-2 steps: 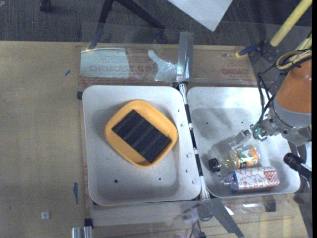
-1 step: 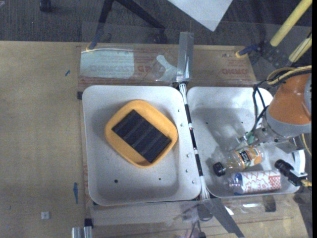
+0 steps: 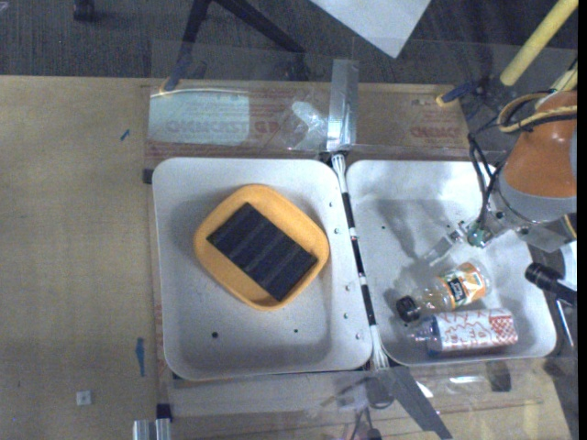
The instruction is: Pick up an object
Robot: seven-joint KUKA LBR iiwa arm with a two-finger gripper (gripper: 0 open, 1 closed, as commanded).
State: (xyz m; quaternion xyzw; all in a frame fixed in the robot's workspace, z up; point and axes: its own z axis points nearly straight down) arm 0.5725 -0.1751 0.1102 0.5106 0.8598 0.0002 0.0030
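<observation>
Table is a plain tan surface with two shallow white bins parked side by side on it. Going left to right: the left bin is way off to the left of the claw, and it's got one thing in it, an orange-rimmed pad with a dark ribbed panel sitting tilted in the middle. Well apart from the claw, nothing near it.

Next over is the right bin, the one the claw is hanging over. Two things lie near its front wall. First a small bottle with an orange label and a black cap, lying on its side, cap pointing left, just below and a bit left of the claw. Touching it or nearly so, on the front side, is a red and white patterned pack, also lying flat, further below the claw.

Then the claw itself, coming in from the right edge on the grey arm with the orange band up and right of it. It sits over the right half of that bin, near the bottle. Honestly can't tell how wide the claw is from this angle, too small and blurry.
</observation>
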